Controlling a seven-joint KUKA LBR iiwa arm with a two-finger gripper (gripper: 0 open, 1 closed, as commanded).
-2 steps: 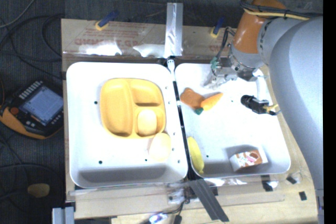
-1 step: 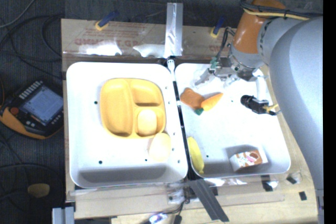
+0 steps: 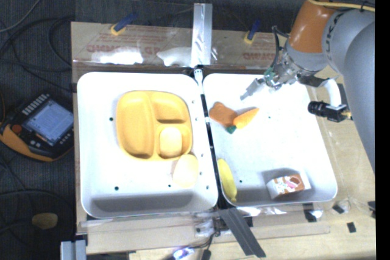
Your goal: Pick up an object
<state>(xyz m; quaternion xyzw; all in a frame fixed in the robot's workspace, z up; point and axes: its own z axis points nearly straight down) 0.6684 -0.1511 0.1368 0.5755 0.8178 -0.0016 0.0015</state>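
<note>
My gripper (image 3: 251,91) hangs over the upper middle of the right bin (image 3: 304,131), reaching in from the upper right. Just below and left of it lies an orange toy piece with a green tip (image 3: 232,116), apart from the gripper. Against the right bin's left wall near the front rests a yellow banana-like object (image 3: 226,179). A small carton with an orange picture (image 3: 285,185) lies near that bin's front right. Nothing shows between the gripper's tips.
The left bin (image 3: 97,131) holds a yellow divided tray (image 3: 151,123) and a pale round object (image 3: 185,170) at its front. A divider (image 3: 204,125) separates the bins. A handheld pendant (image 3: 42,126) lies off the bench to the left.
</note>
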